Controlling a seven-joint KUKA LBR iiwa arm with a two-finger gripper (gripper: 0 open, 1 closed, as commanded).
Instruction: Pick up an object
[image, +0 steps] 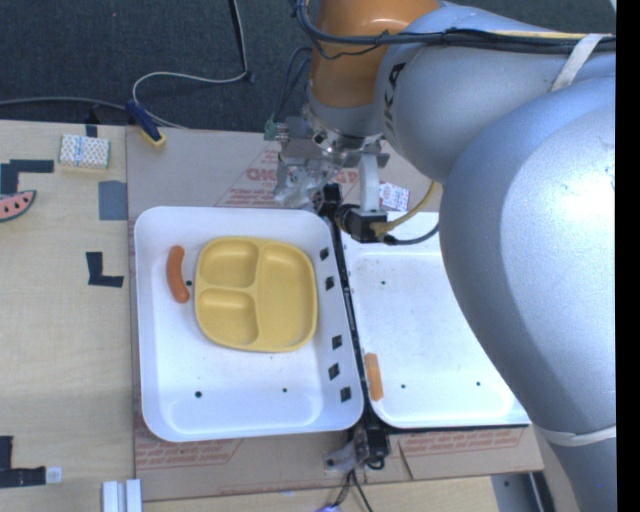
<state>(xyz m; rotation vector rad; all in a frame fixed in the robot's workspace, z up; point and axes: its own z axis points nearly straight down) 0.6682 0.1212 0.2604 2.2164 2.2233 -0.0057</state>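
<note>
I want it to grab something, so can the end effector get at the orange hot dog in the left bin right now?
Probably yes: the hot dog lies uncovered on the left bin's floor beside the yellow plate, nothing over it. The end effector sits above the bin's far edge.

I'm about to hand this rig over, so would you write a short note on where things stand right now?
Gripper: above the far edge of the left bin; whether the fingers are open or shut cannot be told, and nothing is seen between them.
Things: yellow divided plate lies flat in the left bin; an orange sausage lies beside it on its left, apart from it. A second orange piece lies in the right bin against the wall shared with the left bin.
Done: nothing lifted.
Left: the whole pick, choosing an object, closing on it, raising it.
</note>
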